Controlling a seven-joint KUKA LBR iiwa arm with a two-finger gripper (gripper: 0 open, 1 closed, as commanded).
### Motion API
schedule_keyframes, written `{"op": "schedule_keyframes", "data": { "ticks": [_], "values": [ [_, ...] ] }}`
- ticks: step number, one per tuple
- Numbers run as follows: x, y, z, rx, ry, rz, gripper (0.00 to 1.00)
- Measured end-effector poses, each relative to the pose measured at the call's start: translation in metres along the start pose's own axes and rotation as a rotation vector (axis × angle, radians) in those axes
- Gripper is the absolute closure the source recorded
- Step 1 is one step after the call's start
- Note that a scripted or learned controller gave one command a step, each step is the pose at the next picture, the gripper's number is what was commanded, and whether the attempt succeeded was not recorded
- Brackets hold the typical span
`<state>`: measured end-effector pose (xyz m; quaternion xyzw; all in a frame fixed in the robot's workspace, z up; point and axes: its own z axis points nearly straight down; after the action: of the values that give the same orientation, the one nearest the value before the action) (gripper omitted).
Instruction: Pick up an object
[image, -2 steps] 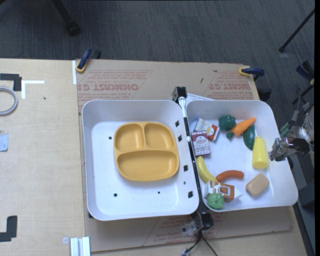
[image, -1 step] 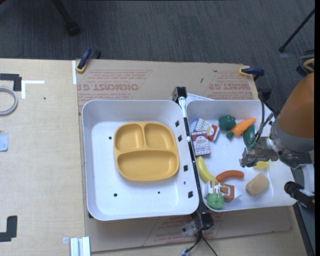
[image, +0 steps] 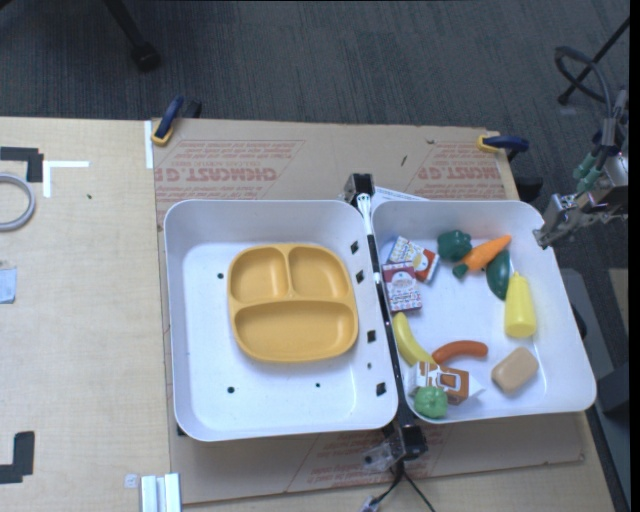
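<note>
The right bin holds several toy foods. There are small printed cartons, a dark green vegetable, an orange carrot, a green pepper and a yellow bottle. Nearer the front lie a banana, a red sausage, a tan bread roll, an orange-and-white carton and a green ball. My gripper hangs at the bin's far right corner, just outside its rim, away from all the objects, and I see nothing held in it.
The left bin holds a yellow divided plate. Both bins rest on a cardboard sheet clamped to the bench. The bins' shared wall carries black clips. Cables hang at the far right.
</note>
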<state>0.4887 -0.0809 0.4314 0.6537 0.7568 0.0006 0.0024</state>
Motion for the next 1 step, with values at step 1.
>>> {"op": "schedule_keyframes", "data": {
  "ticks": [1],
  "values": [
    [0.0405, -0.0056, 0.1863, 0.004, 0.002, -0.003, 1.0]
  ]
}}
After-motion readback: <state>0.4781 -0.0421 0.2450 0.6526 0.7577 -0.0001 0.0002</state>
